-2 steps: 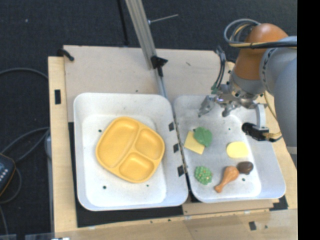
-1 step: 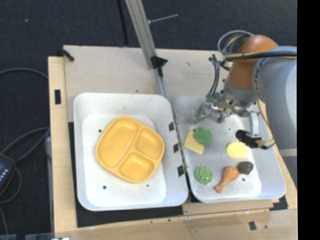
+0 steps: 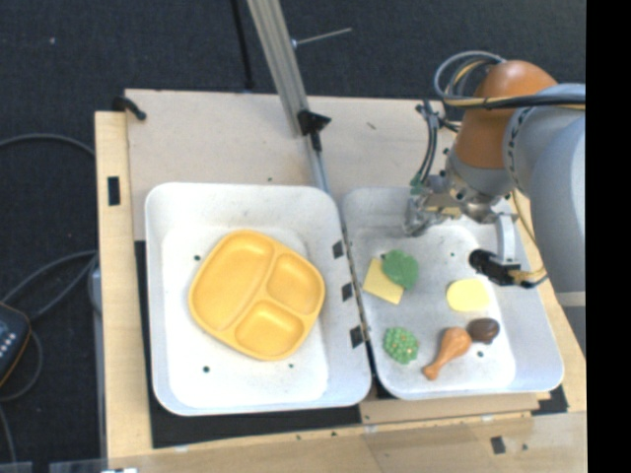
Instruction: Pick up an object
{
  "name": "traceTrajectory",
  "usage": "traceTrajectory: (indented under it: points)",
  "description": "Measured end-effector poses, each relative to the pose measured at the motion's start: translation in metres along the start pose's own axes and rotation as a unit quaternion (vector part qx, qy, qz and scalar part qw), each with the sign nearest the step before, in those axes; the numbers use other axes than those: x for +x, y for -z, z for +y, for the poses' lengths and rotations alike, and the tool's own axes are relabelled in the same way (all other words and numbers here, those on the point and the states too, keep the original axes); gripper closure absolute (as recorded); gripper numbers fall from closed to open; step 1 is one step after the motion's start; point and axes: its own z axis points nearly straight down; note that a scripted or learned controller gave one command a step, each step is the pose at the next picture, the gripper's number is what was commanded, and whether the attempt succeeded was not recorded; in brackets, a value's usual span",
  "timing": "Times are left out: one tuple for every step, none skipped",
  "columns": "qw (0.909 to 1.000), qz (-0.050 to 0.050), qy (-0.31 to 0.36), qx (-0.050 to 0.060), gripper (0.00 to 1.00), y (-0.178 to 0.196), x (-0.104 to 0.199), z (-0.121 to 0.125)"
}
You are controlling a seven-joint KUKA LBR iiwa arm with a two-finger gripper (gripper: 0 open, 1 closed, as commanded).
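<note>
**Six items in right bin, gripper above far edge**

Right bin (image 3: 532,363): two green pieces (image 3: 399,267) (image 3: 400,344), one yellow wedge (image 3: 383,285), one yellow round (image 3: 468,295), one drumstick (image 3: 446,351), one dark brown lump (image 3: 483,330). Left bin (image 3: 168,215): one yellow divided plate (image 3: 256,293). Gripper (image 3: 426,208) near right bin's far edge, apart from all items; finger spread unclear, can't tell.

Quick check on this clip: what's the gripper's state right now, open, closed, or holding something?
Gripper: cannot be told from this view; it sits low over the right bin's far end.

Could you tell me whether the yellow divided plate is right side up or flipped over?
Right side up: the yellow divided plate shows three recessed compartments facing upward.
</note>
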Motion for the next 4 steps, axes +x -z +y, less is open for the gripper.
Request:
traceTrajectory:
  points:
    - [1.0,0.001,0.002,-0.002,1.0,0.053,-0.004,0.012]
    - [1.0,0.001,0.003,-0.002,1.0,0.1,0.0,0.017]
    - [1.0,0.001,0.003,-0.001,1.0,0.139,-0.002,0.018]
    - [1.0,0.002,0.004,0.002,1.0,0.143,0.048,0.004]
